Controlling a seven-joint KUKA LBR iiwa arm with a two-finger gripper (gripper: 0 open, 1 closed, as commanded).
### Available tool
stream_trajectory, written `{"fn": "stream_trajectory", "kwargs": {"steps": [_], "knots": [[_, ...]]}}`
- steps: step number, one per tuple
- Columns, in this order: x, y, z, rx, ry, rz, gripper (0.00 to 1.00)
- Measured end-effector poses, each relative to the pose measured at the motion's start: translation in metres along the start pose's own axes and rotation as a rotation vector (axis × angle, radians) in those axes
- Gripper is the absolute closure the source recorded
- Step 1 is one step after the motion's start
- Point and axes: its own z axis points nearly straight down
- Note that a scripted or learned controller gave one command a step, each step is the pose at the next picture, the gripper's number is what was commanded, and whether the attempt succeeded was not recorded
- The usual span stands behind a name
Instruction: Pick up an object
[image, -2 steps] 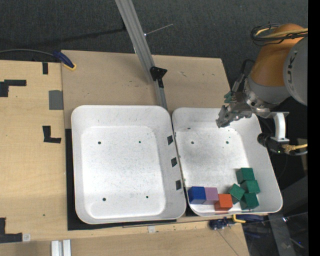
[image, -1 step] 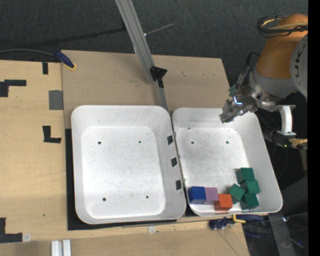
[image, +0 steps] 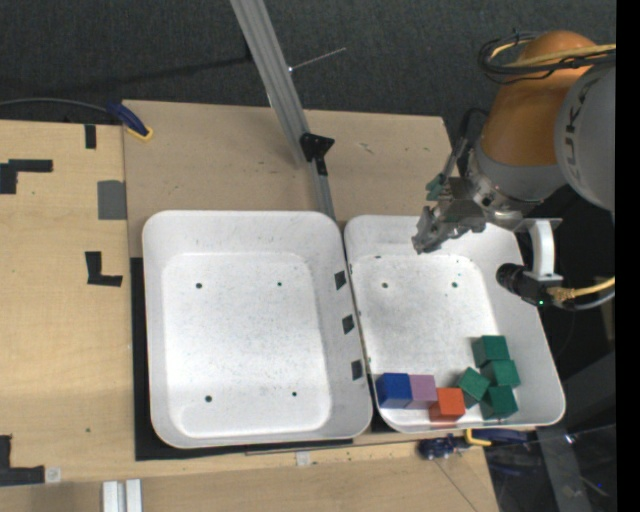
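Several small blocks lie along the near edge of the right bin (image: 400, 235): a blue block (image: 394, 389), a purple block (image: 423, 388), an orange block (image: 449, 402) and three green blocks (image: 492, 375). My gripper (image: 432, 235) hangs over the far edge of the right bin, well away from the blocks. Nothing shows between its fingers, and their spread is too small and dark to read.
The left bin (image: 245, 325) lies beside the right one. A slanted metal pole (image: 285, 85) rises behind the bins. A black cable and a connector (image: 528, 283) hang off the arm at the right bin's right rim.
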Motion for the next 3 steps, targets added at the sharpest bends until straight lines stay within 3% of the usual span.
{"fn": "stream_trajectory", "kwargs": {"steps": [3], "knots": [[0.169,-0.031,0.008,0.001,-0.001,-0.001,1.0]]}}
